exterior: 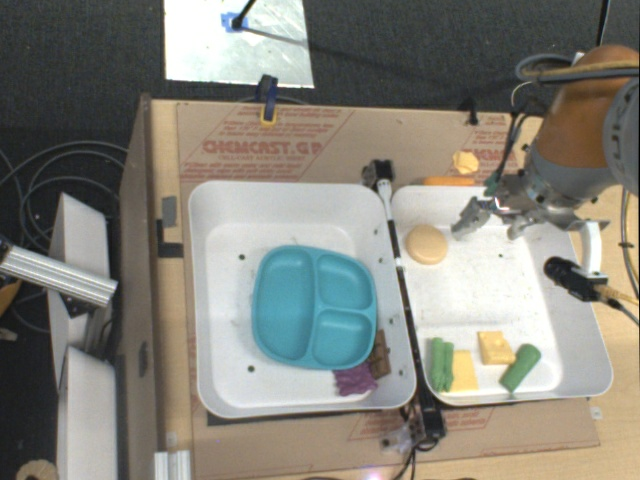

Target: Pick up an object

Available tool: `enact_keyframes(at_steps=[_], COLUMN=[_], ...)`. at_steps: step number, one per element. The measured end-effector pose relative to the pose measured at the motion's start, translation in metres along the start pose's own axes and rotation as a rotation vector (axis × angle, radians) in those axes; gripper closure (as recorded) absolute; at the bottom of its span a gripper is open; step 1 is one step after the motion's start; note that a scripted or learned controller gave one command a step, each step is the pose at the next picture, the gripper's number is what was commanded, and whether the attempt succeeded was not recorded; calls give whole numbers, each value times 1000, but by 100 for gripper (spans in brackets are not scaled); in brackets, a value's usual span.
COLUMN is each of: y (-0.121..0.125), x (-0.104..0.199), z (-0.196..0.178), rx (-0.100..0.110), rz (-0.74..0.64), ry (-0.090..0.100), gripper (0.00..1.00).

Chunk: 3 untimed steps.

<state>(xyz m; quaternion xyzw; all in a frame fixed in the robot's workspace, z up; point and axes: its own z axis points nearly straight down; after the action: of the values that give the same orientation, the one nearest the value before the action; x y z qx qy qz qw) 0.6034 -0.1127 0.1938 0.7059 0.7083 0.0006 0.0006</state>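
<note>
Lettering in faded red runs across the brown cardboard sheet under both bins; it seems to read "CHEMCAST" plus a few more characters, printed upside down and mirrored from this angle, and more such print shows at the sheet's right end and front edge, too small to read. That sheet lies on a bench over dark carpet-like flooring, with black cables looping at the left, a silver metal rail beside white panels, and a shiny square plate on the floor at the top. Two shallow white bins sit side by side. In the left bin lies one teal divided plate with three compartments, and just in front of its lower right edge sit one purple piece and one dark brown piece, touching each other. The right bin holds one round tan bun-like item near its back left corner, and along the front two green pieces and two yellow blocks. Behind that bin, on the cardboard, rest an orange strip and a yellow lump. The gripper hangs over the back of the right bin, just right of the bun, its two fingers spread apart with nothing between them.
</note>
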Motion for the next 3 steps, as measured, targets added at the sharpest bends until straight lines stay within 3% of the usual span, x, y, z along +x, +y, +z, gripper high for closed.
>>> enact_keyframes(at_steps=[1,2,3], y=[7,45,53], x=[28,23,20], z=[116,108,108], rx=[6,-5,-3], rz=[-4,-3,-2], ry=[1,-1,0], gripper=[0,0,0])
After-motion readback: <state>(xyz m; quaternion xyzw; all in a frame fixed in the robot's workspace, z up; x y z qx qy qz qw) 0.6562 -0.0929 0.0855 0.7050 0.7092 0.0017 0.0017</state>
